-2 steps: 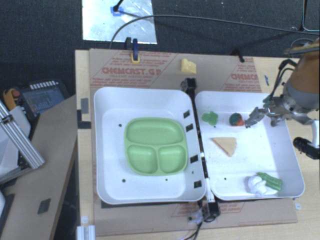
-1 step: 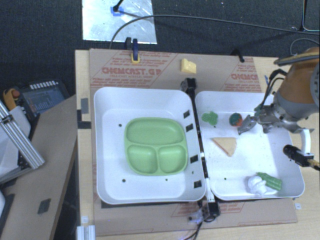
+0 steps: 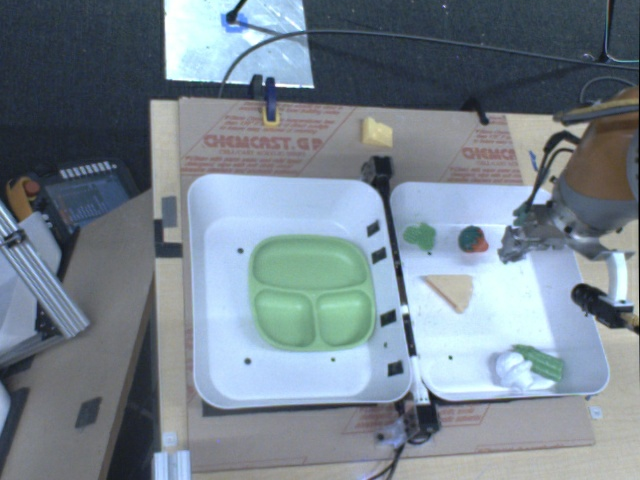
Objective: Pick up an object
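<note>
So the gripper [image 3: 512,245] sits over the right bin [image 3: 590,368], up near its back right part, and honestly the fingers are too small and dark to tell how far apart they are. Nothing visible between them. The closest thing is a red and green toy [image 3: 472,239] just to its left, then a green leafy piece [image 3: 420,235] beside the divider. A tan wedge [image 3: 451,290] lies mid-bin with bare floor all round it, and a white and green item [image 3: 528,366] sits near the front rim. The left bin [image 3: 215,268] holds a green divided plate [image 3: 311,292]
</note>
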Controlling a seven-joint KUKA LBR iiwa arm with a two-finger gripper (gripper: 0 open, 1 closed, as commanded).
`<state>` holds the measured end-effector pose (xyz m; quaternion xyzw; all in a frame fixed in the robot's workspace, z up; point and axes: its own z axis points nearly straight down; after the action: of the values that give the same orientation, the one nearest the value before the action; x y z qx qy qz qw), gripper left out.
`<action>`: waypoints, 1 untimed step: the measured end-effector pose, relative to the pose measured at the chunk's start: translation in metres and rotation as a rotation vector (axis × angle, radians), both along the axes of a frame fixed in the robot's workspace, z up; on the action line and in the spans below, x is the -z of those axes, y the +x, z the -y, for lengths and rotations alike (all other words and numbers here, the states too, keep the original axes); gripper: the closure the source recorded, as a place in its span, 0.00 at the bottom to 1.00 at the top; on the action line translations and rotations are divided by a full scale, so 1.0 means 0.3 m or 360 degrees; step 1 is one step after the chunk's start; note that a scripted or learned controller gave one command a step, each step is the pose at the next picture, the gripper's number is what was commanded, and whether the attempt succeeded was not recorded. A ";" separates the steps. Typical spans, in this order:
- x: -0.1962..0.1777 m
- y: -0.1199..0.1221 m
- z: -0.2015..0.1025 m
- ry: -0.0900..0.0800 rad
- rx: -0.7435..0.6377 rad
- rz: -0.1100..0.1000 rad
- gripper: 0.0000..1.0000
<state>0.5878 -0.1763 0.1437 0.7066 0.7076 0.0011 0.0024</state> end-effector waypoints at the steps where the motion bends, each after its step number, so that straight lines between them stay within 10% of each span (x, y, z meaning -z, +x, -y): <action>1: -0.214 0.009 -0.010 0.0000 -0.0005 0.0003 1.00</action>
<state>0.5906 -0.1731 0.2077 0.7055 0.7087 0.0018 0.0032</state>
